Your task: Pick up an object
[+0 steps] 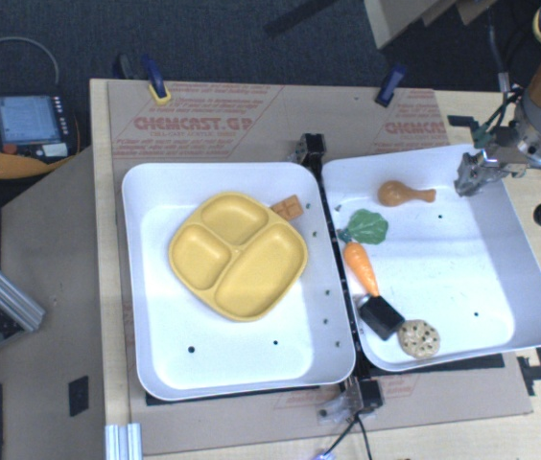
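Pincer [469,175] at right bin's [529,286] upper-right rim, arm cut off by frame edge; grip state unreadable. Cardboard [251,123] print reads "CHEMCAST GP".

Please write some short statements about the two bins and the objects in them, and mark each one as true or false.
1. The yellow plate lies in the left bin. True.
2. The carrot lies on the yellow plate. False: it lies in the right bin, near the divider.
3. The cookie is beside the black block. True.
4. The gripper holds the drumstick. False: the drumstick lies apart from it, on the bin floor.
5. The green leaf is above the carrot in the picture. True.
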Controlling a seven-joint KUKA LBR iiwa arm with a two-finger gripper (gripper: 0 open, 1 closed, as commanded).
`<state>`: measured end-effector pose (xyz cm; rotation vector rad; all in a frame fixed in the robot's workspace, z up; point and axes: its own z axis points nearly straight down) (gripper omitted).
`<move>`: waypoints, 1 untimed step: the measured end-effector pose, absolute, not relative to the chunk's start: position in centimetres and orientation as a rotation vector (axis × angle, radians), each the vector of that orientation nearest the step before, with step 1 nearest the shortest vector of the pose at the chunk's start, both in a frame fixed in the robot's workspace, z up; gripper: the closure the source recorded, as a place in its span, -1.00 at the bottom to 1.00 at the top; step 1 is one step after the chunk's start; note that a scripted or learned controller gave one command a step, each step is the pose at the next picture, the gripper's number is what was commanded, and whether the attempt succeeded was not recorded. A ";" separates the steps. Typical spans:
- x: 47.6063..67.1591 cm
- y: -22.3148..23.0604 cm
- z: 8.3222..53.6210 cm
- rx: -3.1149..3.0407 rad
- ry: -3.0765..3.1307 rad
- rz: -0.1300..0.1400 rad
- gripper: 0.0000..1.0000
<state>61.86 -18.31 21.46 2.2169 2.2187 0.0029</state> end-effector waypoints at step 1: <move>61.0 -12.9 20.7 2.218 2.230 -0.001 1.00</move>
